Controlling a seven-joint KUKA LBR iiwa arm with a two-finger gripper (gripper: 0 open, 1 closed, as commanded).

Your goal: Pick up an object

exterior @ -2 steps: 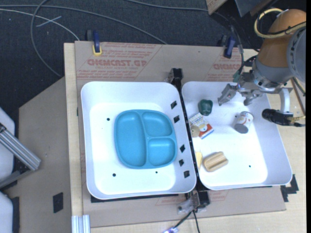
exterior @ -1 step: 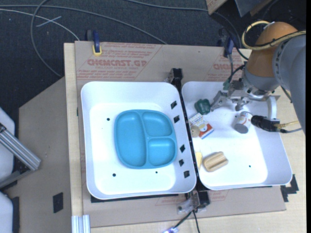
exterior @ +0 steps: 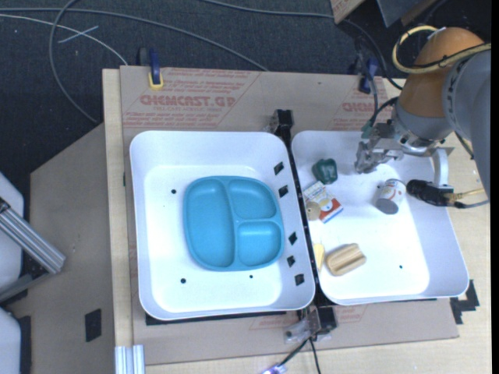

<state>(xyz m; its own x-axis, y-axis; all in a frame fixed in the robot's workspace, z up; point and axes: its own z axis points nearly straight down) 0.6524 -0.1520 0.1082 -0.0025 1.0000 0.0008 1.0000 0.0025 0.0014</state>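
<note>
The gripper (exterior: 366, 162) hangs over the right bin (exterior: 413, 248), close to that bin's far edge and about midway along it; from this slant it cannot be told whether it is spread or pressed together, and nothing shows gripped in it. Four loose things lie in the same bin. A green lump (exterior: 324, 170) sits just beside the gripper, on the side toward the bin's left edge, apart from it. A grey cup (exterior: 387, 195) lies on its side near the gripper, on the side toward the bin's near edge, not touching it. A small carton (exterior: 321, 205), red, white and yellow, lies against the left edge, just nearer than the green lump. A tan block (exterior: 345, 259) lies tilted toward the near left corner, well apart from the gripper and farthest from it of the four. The left bin (exterior: 156, 162) carries a blue divided plate (exterior: 234, 223) flat at its middle.
</note>
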